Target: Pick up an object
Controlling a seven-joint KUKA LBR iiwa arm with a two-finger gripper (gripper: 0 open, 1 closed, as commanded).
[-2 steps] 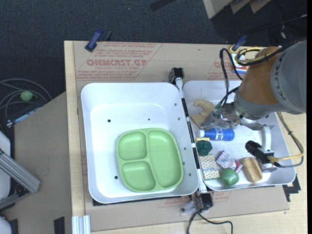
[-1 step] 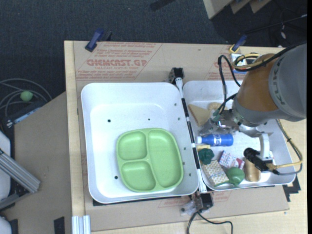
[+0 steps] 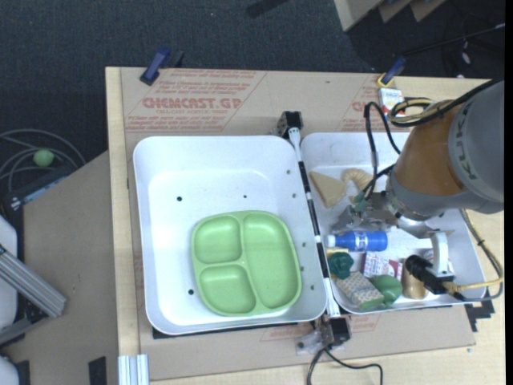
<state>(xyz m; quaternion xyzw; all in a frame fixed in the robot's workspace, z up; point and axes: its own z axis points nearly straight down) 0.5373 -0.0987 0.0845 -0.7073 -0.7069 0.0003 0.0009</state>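
Just above the blue-capped bottle [image 3: 360, 240] in the right bin [image 3: 337, 147], the gripper [image 3: 365, 205] reaches among the clutter, its grip state impossible to tell, so nothing looks lifted and the pick remains undone.

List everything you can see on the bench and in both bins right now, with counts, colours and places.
bins: two, white, side by side on the bench.
divided plate: one, light green, three compartments, in the left bin.
bottle: one, blue with a white cap, lying in the right bin.
wedge: one, tan, far part of the right bin.
sponge: one, green-edged, near corner of the right bin.
small packet: one, white and pink, beside the sponge.
clamps: two, blue, at the board's far edge.
ball: one, green, on the floor at left.
arm: one, grey with an orange band, over the right bin.
gripper: one, down among the right bin's items, just above the bottle.
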